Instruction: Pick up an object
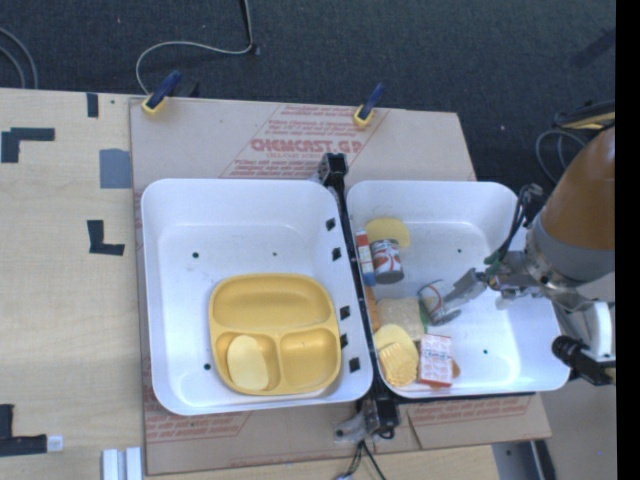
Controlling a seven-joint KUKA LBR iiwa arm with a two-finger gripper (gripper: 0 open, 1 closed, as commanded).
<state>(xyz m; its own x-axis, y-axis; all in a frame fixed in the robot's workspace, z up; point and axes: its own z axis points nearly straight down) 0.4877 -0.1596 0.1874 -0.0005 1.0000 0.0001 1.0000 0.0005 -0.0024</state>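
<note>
The right bin (470,200) holds several objects. A small can with a red and white label (386,261) lies near the divider, with a round yellow piece (389,233) just behind it. A yellow oval object (396,354) and a red and white packet (436,359) lie at the bin's front. My gripper (452,298) reaches in from the right and sits low over the bin's middle, right at a small object with green and red wire-like parts (431,300). Whether that object is held I cannot tell.
The left bin (190,230) carries a yellow divided plate (272,333) with a pale round piece in its front left section. A black clamp strip (340,238) runs between the bins. The arm's orange band (590,203) hangs over the right bin's right rim.
</note>
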